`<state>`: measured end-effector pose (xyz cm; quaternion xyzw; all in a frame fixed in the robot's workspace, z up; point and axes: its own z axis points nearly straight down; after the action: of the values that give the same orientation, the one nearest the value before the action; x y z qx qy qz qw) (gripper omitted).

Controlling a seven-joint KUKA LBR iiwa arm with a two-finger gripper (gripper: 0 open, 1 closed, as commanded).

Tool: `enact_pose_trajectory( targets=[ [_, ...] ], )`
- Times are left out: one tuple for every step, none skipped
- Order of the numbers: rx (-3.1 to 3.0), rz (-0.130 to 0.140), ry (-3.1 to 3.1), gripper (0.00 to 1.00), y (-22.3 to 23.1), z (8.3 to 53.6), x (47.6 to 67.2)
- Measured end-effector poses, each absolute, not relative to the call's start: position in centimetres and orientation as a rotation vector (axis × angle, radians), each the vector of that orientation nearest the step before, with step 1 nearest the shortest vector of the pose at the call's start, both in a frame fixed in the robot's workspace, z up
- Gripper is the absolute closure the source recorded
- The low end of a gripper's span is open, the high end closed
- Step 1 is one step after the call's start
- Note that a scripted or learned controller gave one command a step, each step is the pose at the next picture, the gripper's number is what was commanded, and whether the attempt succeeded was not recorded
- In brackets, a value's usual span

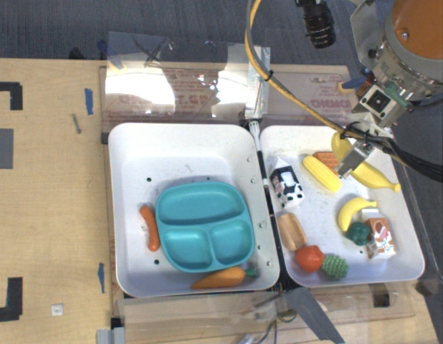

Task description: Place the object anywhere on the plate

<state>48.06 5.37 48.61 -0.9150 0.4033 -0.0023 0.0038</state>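
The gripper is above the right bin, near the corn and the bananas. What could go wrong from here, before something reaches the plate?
1. The gripper hangs over crowded items: the corn and a banana lie close together, so it may catch two or knock one aside.
2. The teal plate sits in the left bin; the carry must cross the wall between the bins, where a weak grasp could drop the object.
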Motion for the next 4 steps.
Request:
enact_pose_trajectory(
  targets=[
    [-3.040,-0.003,0.767,1.00,5.0,48.5,49.4],
    [-3.109,-0.004,0.413,1.00,2.2,48.5,48.8],
    [-3.116,-0.004,0.350,1.00,-4.7,48.2,52.0],
    [-3.119,-0.004,0.336,1.00,-9.8,48.5,49.5]
  ],
)
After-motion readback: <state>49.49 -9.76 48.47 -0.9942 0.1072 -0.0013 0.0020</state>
